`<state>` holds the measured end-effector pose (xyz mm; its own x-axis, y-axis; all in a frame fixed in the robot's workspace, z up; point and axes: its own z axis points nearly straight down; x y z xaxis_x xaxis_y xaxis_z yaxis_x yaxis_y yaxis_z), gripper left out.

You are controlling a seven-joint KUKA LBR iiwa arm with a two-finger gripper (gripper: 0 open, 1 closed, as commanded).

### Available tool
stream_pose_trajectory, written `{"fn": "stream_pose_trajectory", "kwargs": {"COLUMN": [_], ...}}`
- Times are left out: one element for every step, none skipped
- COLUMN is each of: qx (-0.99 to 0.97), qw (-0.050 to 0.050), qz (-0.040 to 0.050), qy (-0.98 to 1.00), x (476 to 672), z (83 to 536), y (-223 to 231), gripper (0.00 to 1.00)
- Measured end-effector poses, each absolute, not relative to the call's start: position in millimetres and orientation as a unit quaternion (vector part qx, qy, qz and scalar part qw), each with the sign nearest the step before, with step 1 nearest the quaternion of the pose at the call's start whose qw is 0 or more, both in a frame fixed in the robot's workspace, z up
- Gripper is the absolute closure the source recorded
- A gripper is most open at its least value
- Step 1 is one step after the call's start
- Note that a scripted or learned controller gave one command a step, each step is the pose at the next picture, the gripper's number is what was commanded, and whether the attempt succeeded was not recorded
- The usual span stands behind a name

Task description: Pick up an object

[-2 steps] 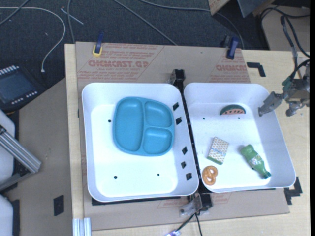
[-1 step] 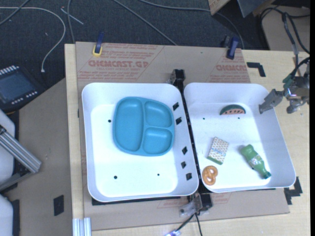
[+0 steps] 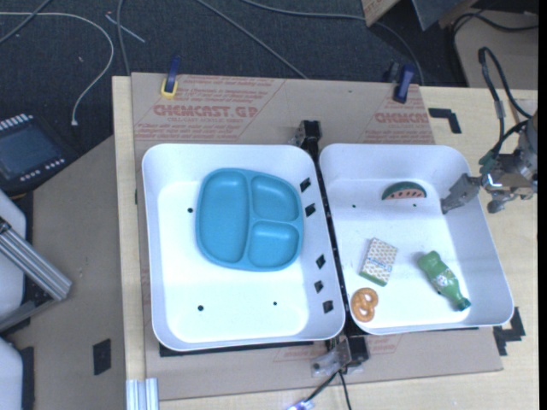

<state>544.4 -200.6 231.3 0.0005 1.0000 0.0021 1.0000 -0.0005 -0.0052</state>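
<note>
Gripper [image 3: 466,193] hanging at the right bin's [image 3: 491,254] far edge, fingers looking spread with nothing pinched, so approach step yet, next probably dropping toward green bottle [image 3: 443,279] or watermelon slice [image 3: 404,192].

**Plastic, Card and Wood**

Looked smooth, glossy white plastic: both bins [image 3: 162,254]. Matt blue plastic for the divided plate [image 3: 249,219]. Printed brown cardboard [image 3: 205,101] under the bins, flat and dull. Pale wood-grain bench [image 3: 137,348]. Shiny green on the bottle [image 3: 443,280], lower right.
</note>
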Motion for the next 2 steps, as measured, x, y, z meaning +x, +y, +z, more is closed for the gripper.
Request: {"fn": "stream_pose_trajectory", "kwargs": {"qx": [-0.707, -0.707], "qw": [0.002, 0.003], "qz": [0.0008, 0.0008], "qy": [-0.707, -0.707], "x": [549.0, 546.8], "z": [188.0, 126.4], "y": [-201.8, -195.7], "gripper": [0.0, 0.0]}}
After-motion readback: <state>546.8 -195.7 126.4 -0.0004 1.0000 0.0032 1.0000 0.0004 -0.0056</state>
